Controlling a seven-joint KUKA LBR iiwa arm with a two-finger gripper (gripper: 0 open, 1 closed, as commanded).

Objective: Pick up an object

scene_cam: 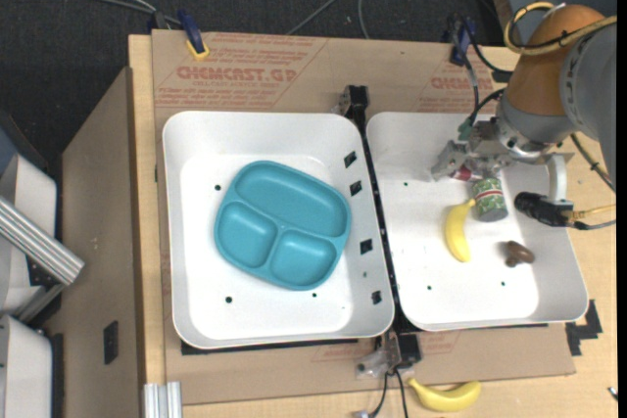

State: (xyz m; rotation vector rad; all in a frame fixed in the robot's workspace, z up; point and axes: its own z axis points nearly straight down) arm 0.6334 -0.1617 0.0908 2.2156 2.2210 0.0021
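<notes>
We see the arm (549, 64), grey with an orange band, reaching in from the table's right side over the right-hand white bin (421, 303). Its jaws (477, 166) hang low near the back of that bin, directly above a small green-labelled can (489, 199) that lies just in front of them; we cannot tell whether the jaws are wide or narrow, nor whether they touch the can. Just beside the can, toward the bin's middle, lies a yellow banana (458, 232), and near the bin's right edge sits a small brown object (518, 255), too small for us to name. In the left-hand white bin (186, 210) a teal divided plate (282, 224) rests about at the centre. A second banana (451, 394) lies on the table (294, 64) at its front edge, outside the bins.
</notes>
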